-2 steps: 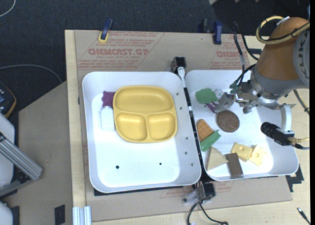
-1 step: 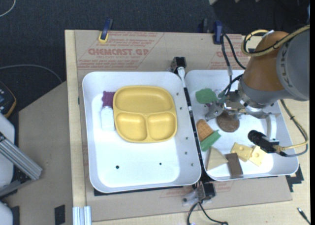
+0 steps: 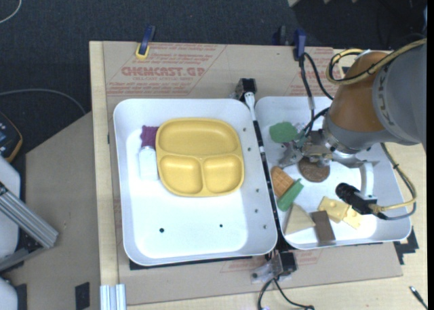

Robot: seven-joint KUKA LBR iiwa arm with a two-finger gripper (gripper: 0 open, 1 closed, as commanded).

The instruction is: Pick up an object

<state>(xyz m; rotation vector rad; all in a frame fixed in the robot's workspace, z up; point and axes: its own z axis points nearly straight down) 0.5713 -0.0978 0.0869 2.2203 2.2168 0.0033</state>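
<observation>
Yellow three-compartment plastic tray (image 3: 200, 156), glossy white bin (image 3: 190, 234).

A thick grey arm (image 3: 407, 95) is seen, rounded and smooth, with a matte finish. An orange band (image 3: 356, 102) is wrapped above the wrist, glossy, with a light highlight on top. Below the band, a grey collar narrowing toward a silver-grey wrist flange is seen. Black cables (image 3: 315, 88) are run along the band's left side, and a yellowish cable loop is seen near its top. The tool (image 3: 306, 155) is made of dark metal parts; finer detail is too blurred to tell.
</observation>
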